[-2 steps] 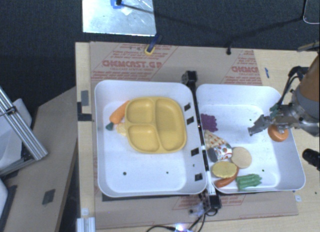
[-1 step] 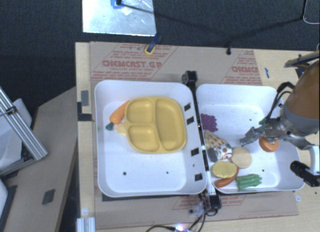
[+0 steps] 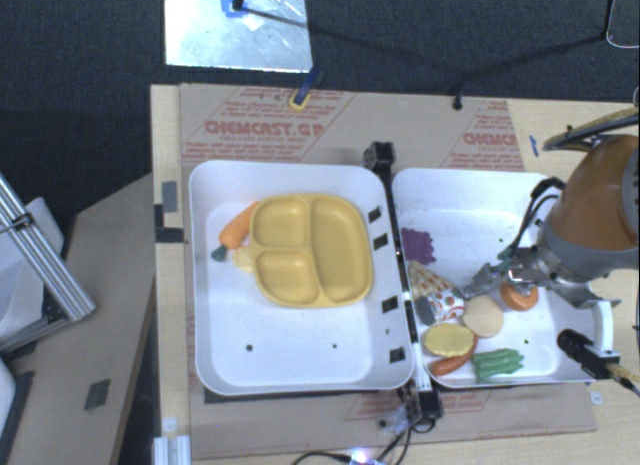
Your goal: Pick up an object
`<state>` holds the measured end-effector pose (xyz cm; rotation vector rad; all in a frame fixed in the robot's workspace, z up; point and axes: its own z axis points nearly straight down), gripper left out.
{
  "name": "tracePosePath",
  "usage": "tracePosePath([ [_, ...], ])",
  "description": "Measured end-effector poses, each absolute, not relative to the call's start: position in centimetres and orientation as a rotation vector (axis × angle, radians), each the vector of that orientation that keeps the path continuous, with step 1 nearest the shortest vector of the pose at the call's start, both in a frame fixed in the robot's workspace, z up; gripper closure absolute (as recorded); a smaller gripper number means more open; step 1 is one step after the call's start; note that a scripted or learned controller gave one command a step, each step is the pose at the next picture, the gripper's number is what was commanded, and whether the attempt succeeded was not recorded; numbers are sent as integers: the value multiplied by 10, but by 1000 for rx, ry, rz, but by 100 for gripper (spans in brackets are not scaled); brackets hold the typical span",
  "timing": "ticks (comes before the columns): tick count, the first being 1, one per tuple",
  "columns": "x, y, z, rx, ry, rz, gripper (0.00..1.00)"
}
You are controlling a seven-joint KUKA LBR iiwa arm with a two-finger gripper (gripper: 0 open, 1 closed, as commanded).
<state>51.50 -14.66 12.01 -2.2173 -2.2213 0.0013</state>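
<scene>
Orange-banded arm is hanging over the right bin [image 3: 560, 368], its gripper [image 3: 500, 278] hovering beside an orange toy [image 3: 520, 298]. Whether it's clenched, I cannot tell. A yellow tray [image 3: 305, 250] is sitting in the left bin [image 3: 300, 353].

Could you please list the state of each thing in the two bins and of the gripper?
Yellow tray: upright in the left bin, compartments bare.
Carrot: lying against the tray's left edge.
Grapes: lying in the right bin.
Pizza slice: lying flat beside the divider.
Green beans: lying at the near wall.
Gripper: low over the right bin's toys.
</scene>
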Motion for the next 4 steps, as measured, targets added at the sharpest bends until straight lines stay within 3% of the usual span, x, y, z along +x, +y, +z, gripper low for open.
tracePosePath([
  [1,518,-148,102,-2228,-2230,-8,0],
  [2,517,-147,109,-2224,-2226,-5,100],
  [4,512,-141,221,-2222,-2232,-7,100],
])
